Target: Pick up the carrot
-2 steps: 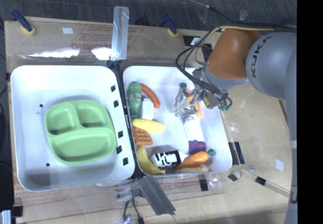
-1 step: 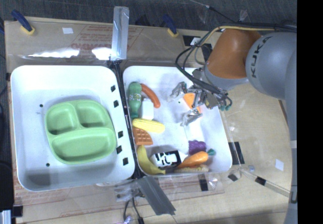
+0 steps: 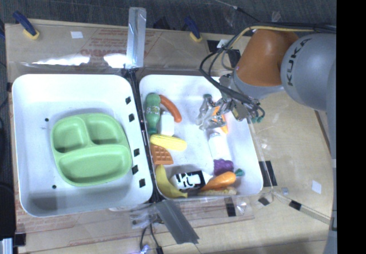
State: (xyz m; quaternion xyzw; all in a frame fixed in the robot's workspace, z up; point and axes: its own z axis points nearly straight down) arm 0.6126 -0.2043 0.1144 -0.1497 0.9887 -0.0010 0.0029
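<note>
Carrot [image 3: 219,181] is lying at about 5 o'clock in the right bin [image 3: 254,153], next to the grapes [image 3: 223,165]. Gripper [image 3: 210,111] hangs around 1 o'clock; grip state, can't tell.

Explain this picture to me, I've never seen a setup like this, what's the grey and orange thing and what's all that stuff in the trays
The grey and orange thing is a robot arm, reaching in from the right. At its tip is a gripper, a two-finger metal hand, hanging over the right bin. Nothing shows between its fingers.

The single camera is fixed above the bench, looking down at a slant on two white bins.

The left bin holds a green divided plate. The right bin holds toy food: the carrot the arm should pick up, near the front edge, purple grapes beside it, a banana, corn, a waffle, a white bottle and more.
</note>
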